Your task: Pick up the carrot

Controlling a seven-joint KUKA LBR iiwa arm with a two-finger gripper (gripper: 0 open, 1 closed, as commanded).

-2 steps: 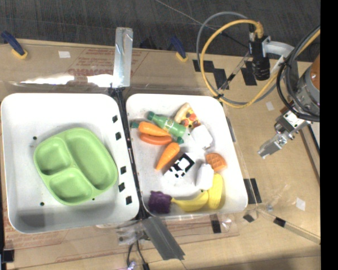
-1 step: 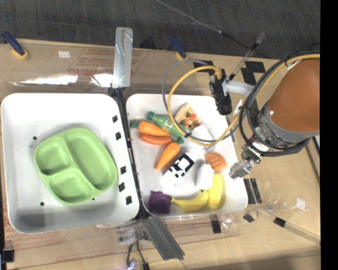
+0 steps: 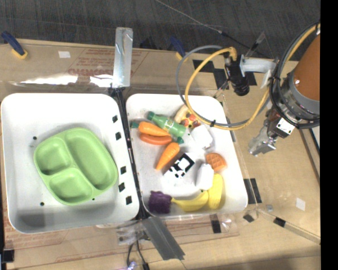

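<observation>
An orange carrot (image 3: 168,155) lies at a slant in the middle of the right bin (image 3: 230,135), its tip pointing to the lower left. A second orange, carrot-like piece (image 3: 152,131) lies just above it, beside a green bottle (image 3: 167,124). My gripper (image 3: 263,145) hangs outside the right bin's right wall, over the bench, well to the right of the carrot and with nothing in it.
The right bin also holds a black-and-white tag block (image 3: 180,165), a white piece (image 3: 205,175), bananas (image 3: 205,197), a purple item (image 3: 160,202) and an orange round item (image 3: 216,161). A green divided plate (image 3: 74,165) sits in the left bin. Yellow and grey cables (image 3: 214,55) loop behind.
</observation>
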